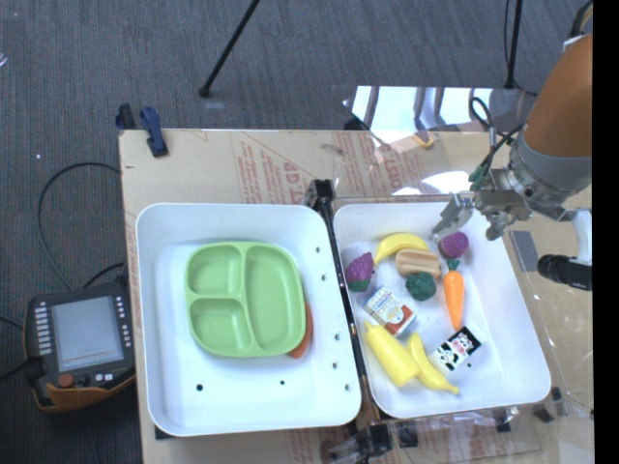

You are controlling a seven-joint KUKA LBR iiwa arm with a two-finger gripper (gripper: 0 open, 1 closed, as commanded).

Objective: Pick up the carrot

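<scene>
Hovering over the right bin [534, 356], the gripper [472, 217] sits near the bin's upper right corner, and nothing is between its fingers. Two dark fingers splay outward, one toward the yellow banana [398, 246], one toward the bin's right wall, so the jaws read as spread wide with clear air between them.

The carrot [454, 299] lies lower in the same bin, orange body pointing down the frame, green top up by a purple item [454, 246] that sits just beside the gripper. A dark green broccoli [420, 285] is just to the carrot's left, and a black-and-white milk carton [456, 350] sits just below its tip. Tight quarters!

By my reading, this is the approach step: the arm is positioned above the bin, not yet lined up over the target. The next move calls for a shift down the frame, away from the purple piece, to centre over the carrot's middle. Then the wrist would need to turn so the fingers straddle the narrow width, not the long axis, before descending. The risk, I'd judge, is clipping the broccoli or the purple piece on the way down.

Over in the left bin [155, 259], a green tray [246, 299] rests well apart from the action.
</scene>
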